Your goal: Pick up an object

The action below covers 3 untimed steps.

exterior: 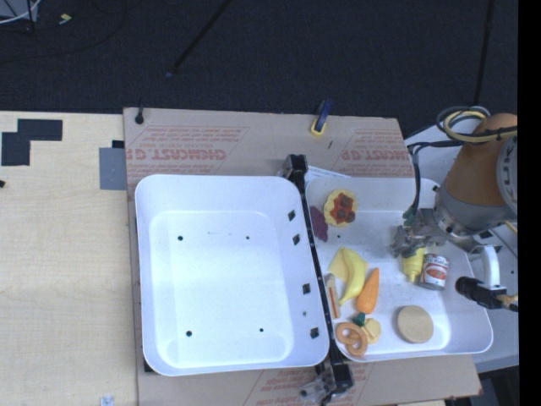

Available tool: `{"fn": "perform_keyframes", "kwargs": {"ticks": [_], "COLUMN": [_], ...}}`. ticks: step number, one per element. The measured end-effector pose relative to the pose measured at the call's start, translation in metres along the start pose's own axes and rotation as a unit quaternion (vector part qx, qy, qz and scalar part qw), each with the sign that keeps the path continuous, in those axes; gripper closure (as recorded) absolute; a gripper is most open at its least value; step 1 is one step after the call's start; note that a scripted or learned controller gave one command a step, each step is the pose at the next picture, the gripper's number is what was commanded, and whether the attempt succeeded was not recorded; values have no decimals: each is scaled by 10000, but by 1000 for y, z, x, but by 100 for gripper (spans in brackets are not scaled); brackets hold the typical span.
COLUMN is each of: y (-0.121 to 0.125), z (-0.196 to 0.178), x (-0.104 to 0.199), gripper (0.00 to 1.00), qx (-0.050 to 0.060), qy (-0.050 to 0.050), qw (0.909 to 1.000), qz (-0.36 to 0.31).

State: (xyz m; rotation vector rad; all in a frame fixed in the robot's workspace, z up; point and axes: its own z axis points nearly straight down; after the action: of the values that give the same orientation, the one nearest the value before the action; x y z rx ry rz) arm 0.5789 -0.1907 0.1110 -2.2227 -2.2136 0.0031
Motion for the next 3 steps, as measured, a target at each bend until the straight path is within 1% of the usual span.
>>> {"fn": "perform_keyframes", "kwargs": {"ticks": [1,2,3], "y": [67,65,66], "z": [2,-8,-6], "x": [49,-15,-21], "gripper": [100,100,100], "qx": [-34,-28,-23], "qy": [-8,-21,-15], "qw": [10000,10000,10000], "qz": [-39,-14,-29]}}
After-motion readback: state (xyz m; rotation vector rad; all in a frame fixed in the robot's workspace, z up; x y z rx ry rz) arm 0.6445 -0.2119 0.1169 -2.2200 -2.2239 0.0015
